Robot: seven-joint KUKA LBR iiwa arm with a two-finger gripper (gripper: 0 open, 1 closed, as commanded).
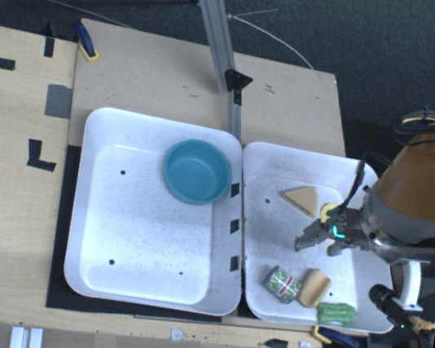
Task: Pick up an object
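Arm over right bin [258, 300]
Gripper [323, 244] low, fingers apart, clasping nothing, just beside tan wedge [302, 198]; orange band above.

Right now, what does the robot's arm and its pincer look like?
The arm is bulky and rounded, with an orange band above a grey wrist section. A black cable runs down along the wrist, and yellow-and-black cabling loops at the top. The pincer is dark grey with two thin fingers; a small teal light glows at its base, beside a yellow patch.
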